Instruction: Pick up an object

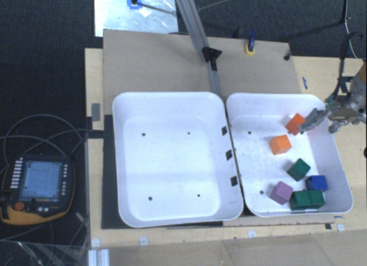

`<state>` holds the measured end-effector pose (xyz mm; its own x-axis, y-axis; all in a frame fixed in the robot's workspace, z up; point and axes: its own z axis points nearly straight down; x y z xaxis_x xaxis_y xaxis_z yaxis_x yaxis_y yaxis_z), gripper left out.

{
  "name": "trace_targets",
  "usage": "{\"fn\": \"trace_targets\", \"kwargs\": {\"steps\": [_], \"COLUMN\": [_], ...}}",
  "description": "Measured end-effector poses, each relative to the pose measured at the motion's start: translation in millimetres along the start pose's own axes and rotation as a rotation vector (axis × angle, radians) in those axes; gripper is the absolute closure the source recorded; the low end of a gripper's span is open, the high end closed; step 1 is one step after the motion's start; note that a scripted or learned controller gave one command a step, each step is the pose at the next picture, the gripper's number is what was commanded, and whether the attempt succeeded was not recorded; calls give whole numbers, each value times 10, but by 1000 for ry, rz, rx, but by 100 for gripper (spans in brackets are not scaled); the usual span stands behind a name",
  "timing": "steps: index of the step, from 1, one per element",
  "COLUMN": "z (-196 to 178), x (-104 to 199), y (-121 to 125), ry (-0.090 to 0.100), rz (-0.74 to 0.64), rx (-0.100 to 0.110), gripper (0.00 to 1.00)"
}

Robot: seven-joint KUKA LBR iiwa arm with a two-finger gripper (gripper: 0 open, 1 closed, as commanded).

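The orange blocks are the nearest objects to the gripper, so the account runs across the bench toward them. At far left a teach pendant [37, 189] lies on the dark floor with its cables looped around it. Next comes the left bin [123, 116], and touching its right edge is the right bin [344, 193], which holds all the blocks. In its lower part sit a purple block [281, 192], a dark green block [299, 169], a larger green block [307, 199] against the front wall and a blue block [316, 183] just above that. Higher up lies one orange block [280, 144]; a second orange block [295, 124] lies tilted near the back right corner. The gripper [314, 119] reaches in from the right, its tip just beside that second orange block, at its right edge. Whether its fingers are spread or closed cannot be told.
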<state>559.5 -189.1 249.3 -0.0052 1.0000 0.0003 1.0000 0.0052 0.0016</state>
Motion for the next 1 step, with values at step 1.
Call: {"fn": "trace_targets", "kwargs": {"steps": [1], "z": [-1], "x": [1], "y": [1], "ry": [0], "rz": [0], "rx": [0], "gripper": [0]}}
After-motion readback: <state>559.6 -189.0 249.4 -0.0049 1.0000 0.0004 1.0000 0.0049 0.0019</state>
